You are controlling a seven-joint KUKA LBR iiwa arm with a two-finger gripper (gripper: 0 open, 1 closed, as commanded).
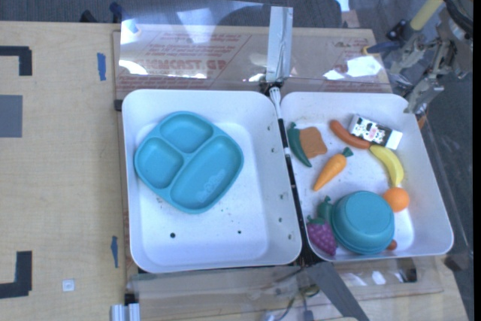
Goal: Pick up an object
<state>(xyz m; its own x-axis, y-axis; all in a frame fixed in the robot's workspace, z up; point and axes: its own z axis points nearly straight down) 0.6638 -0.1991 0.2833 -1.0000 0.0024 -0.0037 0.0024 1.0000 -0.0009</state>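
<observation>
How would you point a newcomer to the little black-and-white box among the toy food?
Start at the right bin, the one crowded with toy food. Go to its far edge, right of the red sausage and just above the banana: the small box lies there. It is the one flat rectangular item, white with black print, among rounded, brightly coloured pieces.

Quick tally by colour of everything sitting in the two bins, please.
Blue: 2, plate, bowl
Orange: 4, carrot, orange, sausage, toast
Yellow: 1, banana
Green: 1, pepper
Purple: 1, grapes
White: 1, box
Total: 10
</observation>
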